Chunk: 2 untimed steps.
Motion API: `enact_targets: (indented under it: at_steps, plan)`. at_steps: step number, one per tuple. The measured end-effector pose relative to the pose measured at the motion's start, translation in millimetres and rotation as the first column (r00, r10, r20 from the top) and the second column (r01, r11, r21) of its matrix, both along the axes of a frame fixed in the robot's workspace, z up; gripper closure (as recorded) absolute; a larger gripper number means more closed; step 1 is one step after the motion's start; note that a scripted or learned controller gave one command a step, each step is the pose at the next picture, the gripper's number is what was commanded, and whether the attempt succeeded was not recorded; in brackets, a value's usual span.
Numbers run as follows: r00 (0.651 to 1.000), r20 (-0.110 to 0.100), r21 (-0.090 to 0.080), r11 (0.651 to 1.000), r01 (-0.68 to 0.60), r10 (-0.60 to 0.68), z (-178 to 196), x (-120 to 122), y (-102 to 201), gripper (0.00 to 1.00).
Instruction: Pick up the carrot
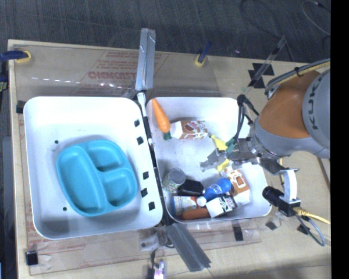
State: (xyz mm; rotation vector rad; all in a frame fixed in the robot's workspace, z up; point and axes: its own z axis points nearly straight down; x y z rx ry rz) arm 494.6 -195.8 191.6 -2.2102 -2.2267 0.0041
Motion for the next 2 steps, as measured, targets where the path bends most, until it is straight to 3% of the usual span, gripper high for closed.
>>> enact_targets:
  at_steps: [1,2]
  plan:
    - [0.98,0.003,-0.001,0.98,-0.198,0.198,-12.1,82.5,-1.0,0.0]
    - [0.875,0.004,-0.001,0.875,-0.484,0.484,-58.1,126.2,77.6,0.0]
